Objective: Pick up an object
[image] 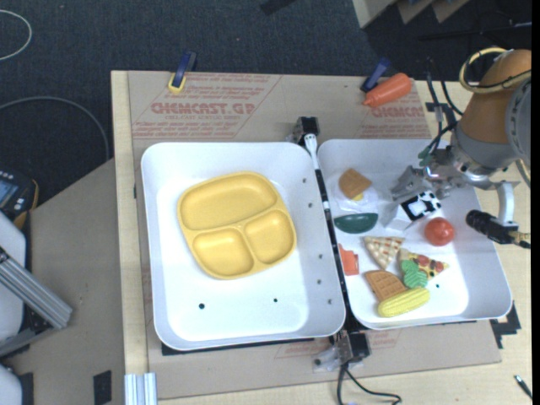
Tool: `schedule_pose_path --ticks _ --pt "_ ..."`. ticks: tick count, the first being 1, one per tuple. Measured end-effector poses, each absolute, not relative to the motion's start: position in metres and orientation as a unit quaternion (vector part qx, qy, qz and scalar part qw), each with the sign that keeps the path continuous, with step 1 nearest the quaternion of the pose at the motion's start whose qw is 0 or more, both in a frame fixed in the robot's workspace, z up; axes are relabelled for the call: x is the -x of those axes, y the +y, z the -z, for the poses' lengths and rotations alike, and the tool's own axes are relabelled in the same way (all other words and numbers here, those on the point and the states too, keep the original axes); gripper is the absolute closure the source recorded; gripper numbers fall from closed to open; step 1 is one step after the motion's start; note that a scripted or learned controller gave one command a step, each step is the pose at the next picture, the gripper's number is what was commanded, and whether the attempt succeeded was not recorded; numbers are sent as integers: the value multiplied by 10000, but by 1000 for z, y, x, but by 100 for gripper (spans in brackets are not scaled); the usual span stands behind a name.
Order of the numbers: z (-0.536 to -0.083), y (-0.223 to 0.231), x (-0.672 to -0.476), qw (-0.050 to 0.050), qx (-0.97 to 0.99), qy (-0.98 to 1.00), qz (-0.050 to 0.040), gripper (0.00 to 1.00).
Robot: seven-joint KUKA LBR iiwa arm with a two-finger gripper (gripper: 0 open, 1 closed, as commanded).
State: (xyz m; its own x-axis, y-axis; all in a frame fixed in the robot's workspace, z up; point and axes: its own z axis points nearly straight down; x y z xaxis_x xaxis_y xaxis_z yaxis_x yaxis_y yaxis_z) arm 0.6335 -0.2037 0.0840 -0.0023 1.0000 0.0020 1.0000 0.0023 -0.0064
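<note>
1. Over the right bin (498, 298), the gripper (419, 194) hangs low; I cannot tell how its fingers stand.
2. Just right of it lies a small red tomato (439, 230), likely light, smooth plastic.
3. Round, so grip across its middle.

Both white bins, left (169, 251) and right (481, 285), looked like smooth moulded plastic with a soft sheen, and the yellow divided plate (236, 224) appeared as glossy plastic with faint highlights along its ridges. The bench top (253, 104) read as matt brown board, paper-faced with red print, and the floor (101, 24) beyond it as dark, rough carpet. The toy foods seemed plastic: the tomato (439, 230) shiny, the corn cob (403, 303) and pizza slice (384, 248) duller; the arm's wrist housing (489, 142) showed smooth grey metal or painted finish.
</note>
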Motion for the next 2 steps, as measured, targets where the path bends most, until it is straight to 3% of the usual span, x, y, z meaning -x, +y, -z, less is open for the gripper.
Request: schedule_pose_path --ticks 1,2 --pt "-99 -204 -636 -11 7058 -7084 3 100" --pt "-164 -209 -637 -44 7068 -7074 18 100"
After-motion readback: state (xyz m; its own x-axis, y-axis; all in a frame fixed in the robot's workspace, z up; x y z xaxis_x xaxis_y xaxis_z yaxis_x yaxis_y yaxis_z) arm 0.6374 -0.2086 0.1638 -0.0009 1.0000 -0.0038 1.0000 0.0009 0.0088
